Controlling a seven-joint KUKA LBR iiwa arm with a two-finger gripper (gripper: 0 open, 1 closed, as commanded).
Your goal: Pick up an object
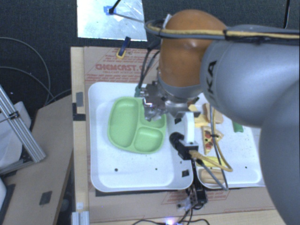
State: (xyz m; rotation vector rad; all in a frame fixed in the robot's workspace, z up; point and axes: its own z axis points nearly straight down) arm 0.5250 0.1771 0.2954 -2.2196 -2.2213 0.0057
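Arm [253, 69] first: my grey link and the orange band cover most of the right bin [243, 175] from the camera, so a bad approach on that side would go unseen. Left bin [101, 172] carries one thing, the green plate [126, 125], a divided tray lying flat near the bin's middle, its right edge towards the wall between the bins. My tool [153, 110] is low over that right edge, at the upper corner of the plate; whether it touches I cannot tell. Nor can I tell how far open the tool is, or whether it has hold of anything, since the wrist hides its tip. Risks, as I judge them: the plate is wide, shallow and lies flat, so the rim is the only purchase. A close that lands on the flat face would catch nothing. A pinch at one corner puts the load far off-centre, so the plate may swing down or slip out on the lift, or it may skid across the smooth bin floor before the grip is made. Pressing down on the rim could tip the far side up. Smaller candidates sit in the right bin, close beside the wrist: a pizza-like wedge [208, 139] and a yellow piece [200, 120]; a sideways move could knock them.
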